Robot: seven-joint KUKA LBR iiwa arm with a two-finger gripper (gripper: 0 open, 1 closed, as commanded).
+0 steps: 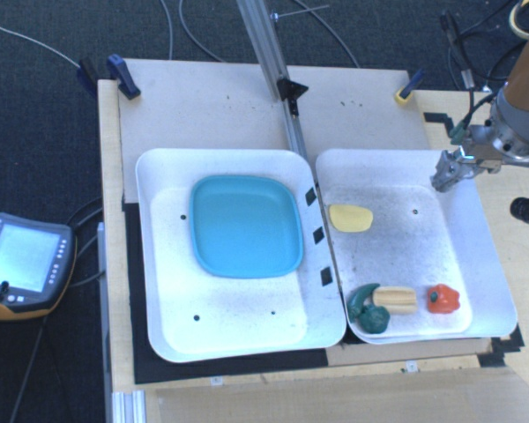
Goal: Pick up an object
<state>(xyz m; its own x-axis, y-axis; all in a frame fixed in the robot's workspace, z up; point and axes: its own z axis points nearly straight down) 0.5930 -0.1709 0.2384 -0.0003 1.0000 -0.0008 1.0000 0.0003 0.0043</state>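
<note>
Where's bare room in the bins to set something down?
Right bin: the open middle, between the yellow piece and the front row. That front edge is crowded by the green pepper, tan block and red tomato. Left bin: the bare strip in front of the blue plate.

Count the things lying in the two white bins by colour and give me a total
Blue: 1, plate in the left bin
Yellow: 1, piece in the right bin
Green: 1, piece
Tan: 1, block
Red: 1, piece
Total: 5
</note>
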